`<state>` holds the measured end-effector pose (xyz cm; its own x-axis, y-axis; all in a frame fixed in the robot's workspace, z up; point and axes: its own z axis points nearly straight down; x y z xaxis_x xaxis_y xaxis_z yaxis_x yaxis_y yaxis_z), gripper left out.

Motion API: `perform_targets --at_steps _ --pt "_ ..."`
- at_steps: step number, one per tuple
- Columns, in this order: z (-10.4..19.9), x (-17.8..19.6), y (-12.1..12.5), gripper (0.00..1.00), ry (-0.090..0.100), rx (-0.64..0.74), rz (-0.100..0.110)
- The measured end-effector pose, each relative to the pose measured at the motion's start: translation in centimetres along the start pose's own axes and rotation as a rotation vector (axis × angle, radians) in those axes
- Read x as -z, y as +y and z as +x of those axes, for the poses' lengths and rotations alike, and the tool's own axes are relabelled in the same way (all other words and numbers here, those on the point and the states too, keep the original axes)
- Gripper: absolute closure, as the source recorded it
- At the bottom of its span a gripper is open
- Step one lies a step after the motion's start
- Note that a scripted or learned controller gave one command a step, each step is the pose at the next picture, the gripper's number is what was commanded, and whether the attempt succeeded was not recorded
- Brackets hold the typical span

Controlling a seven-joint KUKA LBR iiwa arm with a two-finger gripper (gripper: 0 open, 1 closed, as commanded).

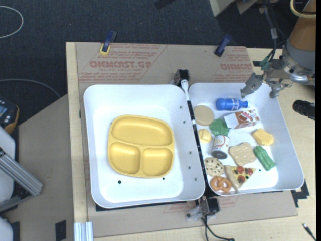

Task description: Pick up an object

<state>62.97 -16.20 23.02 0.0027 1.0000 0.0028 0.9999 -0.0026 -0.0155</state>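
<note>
- Reaching in from the right, with most of the arm (305,39) cut off by the picture's edge.
- Hanging over the far side of the right bin (291,149): the hand (264,88), two fingers spread wide, nothing between them.
- Lying just in front of the hand, a bit to the left, not touching it: a blue bottle (231,104).
- Near it: a red and white packet (243,118), a small can (219,145), green, tan and yellow toy foods; labels too small to read.
- Sitting in the left bin (95,134): a yellow tray (141,145) with three parts.
- Printed in red on the counter (150,59) board: "CHEMCAST GP".
</note>
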Motion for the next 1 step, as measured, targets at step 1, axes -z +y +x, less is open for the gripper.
perform_targets --at_steps 1 --pt "0.05 0.92 0.23 0.0 -0.002 0.003 -0.015"
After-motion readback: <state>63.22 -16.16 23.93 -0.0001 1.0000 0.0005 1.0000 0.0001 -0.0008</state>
